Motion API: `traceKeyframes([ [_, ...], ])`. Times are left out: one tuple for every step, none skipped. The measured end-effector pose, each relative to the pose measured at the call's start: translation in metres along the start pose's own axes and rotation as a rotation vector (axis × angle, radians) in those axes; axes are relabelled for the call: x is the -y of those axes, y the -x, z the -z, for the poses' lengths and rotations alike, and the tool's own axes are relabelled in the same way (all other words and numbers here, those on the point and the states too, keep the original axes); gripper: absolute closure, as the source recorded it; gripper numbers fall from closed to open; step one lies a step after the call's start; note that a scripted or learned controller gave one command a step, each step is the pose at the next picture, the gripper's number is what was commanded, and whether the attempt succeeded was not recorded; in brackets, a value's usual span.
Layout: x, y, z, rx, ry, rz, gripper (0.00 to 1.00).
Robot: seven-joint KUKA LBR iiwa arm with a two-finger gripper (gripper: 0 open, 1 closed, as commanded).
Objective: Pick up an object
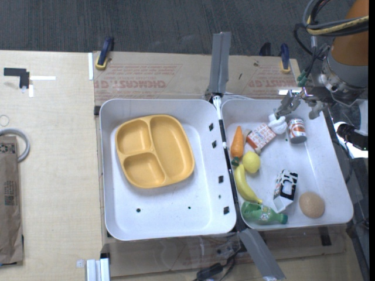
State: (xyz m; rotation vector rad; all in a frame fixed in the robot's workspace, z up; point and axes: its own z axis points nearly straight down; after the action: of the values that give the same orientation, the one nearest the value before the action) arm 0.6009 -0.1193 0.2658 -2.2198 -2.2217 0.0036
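Metal-grey, the gripper [288,105] hangs over the right bin's [328,157] far edge; whether its fingers are parted I cannot tell. Just below them lies a small white object [278,123], probably light and soft, best pinched across its middle. Crowding it: a small can [297,130] just right, a snack packet [261,137] left. Farther off lie carrot [237,141], lemon [251,162], banana [243,184].

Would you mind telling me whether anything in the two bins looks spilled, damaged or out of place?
Nothing stands out. The yellow divided plate sits askew in the left bin, and the right bin holds a loose jumble of items, none visibly spilled or broken.
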Motion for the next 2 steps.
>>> traceKeyframes([
  [0.0035, -0.0084, -0.1742, 0.000, 0.001, -0.085, 0.00],
  [0.0041, -0.0067, -0.1658, 0.000, 0.000, -0.089, 1.00],
])
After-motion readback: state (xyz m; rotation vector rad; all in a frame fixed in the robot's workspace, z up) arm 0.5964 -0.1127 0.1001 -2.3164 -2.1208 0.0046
